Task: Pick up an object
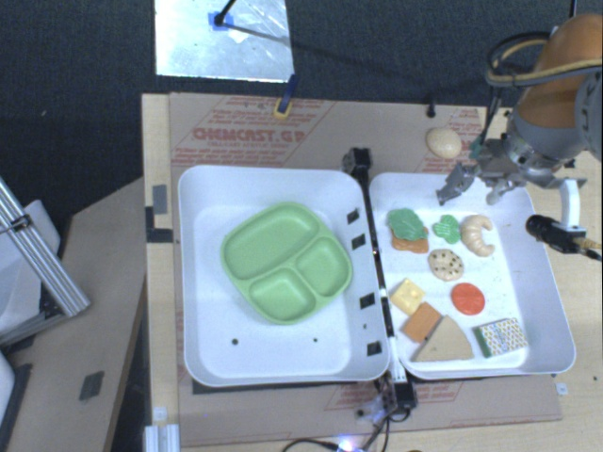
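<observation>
The gripper (476,188) is positioned at the upper right of the frame, above the far edge of the right bin (542,281), with its two fingers spread apart and nothing between them. The arm (565,73) enters from the upper right corner. The candidate objects are toy food items in the right bin. A green leafy piece (407,222) sits on a brown piece just below the gripper. A smaller green piece (447,227) lies beside it, and a croissant (479,234) lies just right of that. A chocolate-chip cookie (446,264) occupies the bin centre. A red round piece (468,298) lies below the cookie. A yellow cheese block (408,296) and an orange block (422,322) lie toward the lower left of the bin. A tan wedge (445,344) and a patterned packet (499,336) lie along the near edge. A beige egg-shaped item (444,142) rests on the bench beyond the bin. The left bin (203,347) contains a green compartment tray (286,262).
</observation>
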Controlling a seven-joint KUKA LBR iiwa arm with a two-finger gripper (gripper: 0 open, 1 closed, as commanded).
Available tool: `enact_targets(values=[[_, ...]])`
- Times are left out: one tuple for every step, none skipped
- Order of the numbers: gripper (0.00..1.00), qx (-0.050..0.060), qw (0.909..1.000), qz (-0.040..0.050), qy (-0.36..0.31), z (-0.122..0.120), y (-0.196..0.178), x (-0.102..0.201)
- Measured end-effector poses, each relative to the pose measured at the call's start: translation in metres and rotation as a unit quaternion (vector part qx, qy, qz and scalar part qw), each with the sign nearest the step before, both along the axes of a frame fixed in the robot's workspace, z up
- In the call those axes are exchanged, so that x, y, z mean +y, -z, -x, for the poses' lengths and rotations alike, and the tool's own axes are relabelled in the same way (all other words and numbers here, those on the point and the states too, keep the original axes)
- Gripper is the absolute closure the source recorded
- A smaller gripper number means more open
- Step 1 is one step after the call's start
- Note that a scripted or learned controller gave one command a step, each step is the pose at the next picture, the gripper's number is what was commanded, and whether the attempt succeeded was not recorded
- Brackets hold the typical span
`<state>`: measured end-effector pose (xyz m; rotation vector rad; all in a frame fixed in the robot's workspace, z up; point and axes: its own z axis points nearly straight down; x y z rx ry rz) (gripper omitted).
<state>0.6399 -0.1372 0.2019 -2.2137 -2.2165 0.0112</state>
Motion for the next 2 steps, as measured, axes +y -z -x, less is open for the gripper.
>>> enact_targets(values=[[0.0, -0.006, 1.0, 0.0009, -0.001, -0.003, -0.008, 0.0], [0.0, -0.004, 1.0, 0.0003, -0.002, -0.004, 0.053, 0.006]])
